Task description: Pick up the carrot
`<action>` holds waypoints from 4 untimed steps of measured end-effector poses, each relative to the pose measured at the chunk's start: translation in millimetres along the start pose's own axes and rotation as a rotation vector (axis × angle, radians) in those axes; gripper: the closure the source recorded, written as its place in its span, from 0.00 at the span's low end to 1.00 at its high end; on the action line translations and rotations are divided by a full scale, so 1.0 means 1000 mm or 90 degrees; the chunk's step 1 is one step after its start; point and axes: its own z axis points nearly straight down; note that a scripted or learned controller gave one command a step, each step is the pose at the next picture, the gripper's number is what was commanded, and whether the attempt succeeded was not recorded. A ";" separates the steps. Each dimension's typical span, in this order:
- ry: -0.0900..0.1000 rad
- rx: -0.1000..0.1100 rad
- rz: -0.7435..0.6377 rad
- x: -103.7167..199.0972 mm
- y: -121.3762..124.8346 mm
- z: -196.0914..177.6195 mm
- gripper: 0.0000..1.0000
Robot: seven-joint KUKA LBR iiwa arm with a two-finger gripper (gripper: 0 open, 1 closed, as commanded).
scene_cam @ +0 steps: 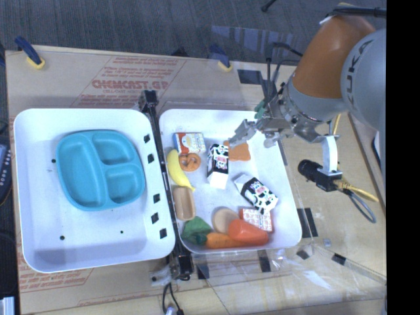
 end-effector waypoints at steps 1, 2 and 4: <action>0.001 0.001 -0.143 0.038 -0.092 0.031 0.00; 0.002 0.003 -0.195 0.051 -0.082 0.099 0.00; -0.002 -0.001 -0.039 -0.037 -0.076 0.114 0.00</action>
